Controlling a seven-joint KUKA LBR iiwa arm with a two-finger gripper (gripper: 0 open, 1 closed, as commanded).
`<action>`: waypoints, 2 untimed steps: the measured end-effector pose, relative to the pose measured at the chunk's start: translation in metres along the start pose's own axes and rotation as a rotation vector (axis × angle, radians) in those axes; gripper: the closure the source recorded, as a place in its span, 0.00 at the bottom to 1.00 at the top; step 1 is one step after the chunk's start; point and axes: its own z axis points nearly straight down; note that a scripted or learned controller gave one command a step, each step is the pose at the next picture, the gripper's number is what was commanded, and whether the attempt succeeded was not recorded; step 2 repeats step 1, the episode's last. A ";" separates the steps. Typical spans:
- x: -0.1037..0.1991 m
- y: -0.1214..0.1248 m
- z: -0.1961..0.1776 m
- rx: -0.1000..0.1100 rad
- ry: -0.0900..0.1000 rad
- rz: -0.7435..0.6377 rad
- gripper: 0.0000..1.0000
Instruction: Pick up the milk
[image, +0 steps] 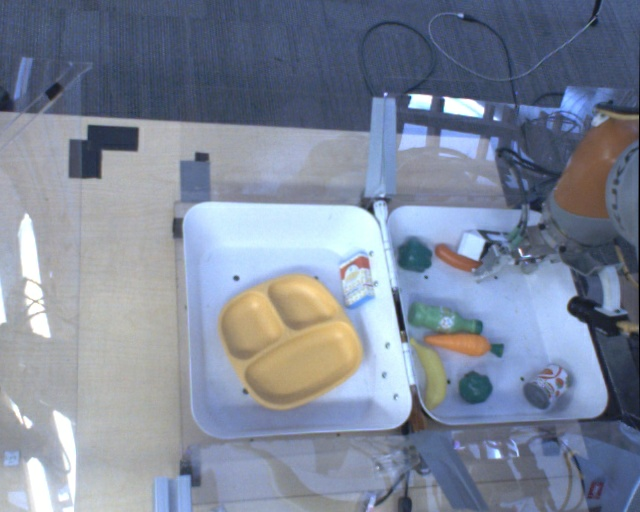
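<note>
Milk carton (356, 279) sits well left of the gripper (500, 262), across the divider in the other bin, upright beside the yellow plate (290, 340); gripper's opening impossible to judge.

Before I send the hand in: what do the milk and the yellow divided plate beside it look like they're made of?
The milk looks like a printed paperboard carton: folded, boxy edges, matte blue, white and red print. Coating can't be judged. The yellow plate looks like moulded plastic: one even colour, rounded compartment walls, a soft sheen, though glazed ceramic can't be ruled out.
</note>
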 end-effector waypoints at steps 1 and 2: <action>0.001 0.003 -0.010 -0.002 -0.001 -0.008 1.00; 0.001 0.003 -0.010 -0.002 -0.001 -0.008 1.00</action>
